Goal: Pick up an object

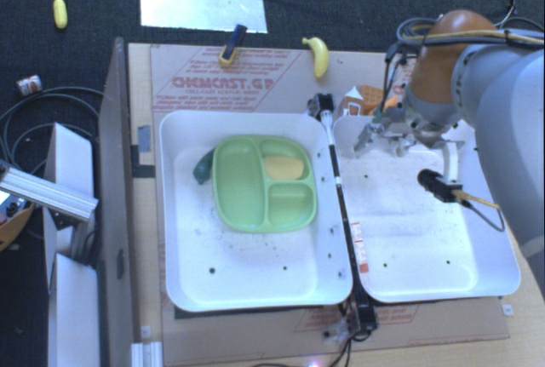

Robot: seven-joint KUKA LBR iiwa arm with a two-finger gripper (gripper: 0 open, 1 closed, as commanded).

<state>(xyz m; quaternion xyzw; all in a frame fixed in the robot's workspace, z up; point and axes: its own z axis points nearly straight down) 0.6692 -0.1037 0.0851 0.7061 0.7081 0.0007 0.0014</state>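
My gripper hangs low over the far left part of the right bin, under the grey arm with its orange band. An orange and white object lies at that bin's far left corner, just beyond the gripper and partly hidden by it. In the left bin a green divided plate holds a yellow piece in its far right compartment. A dark teal object lies against the plate's left rim. I see nothing between the gripper's fingers.
A black-and-white handled tool lies along the seam between the bins. On the bench behind the bins sit a banana and a yellow and blue tool. Cables run off the bench to the left.
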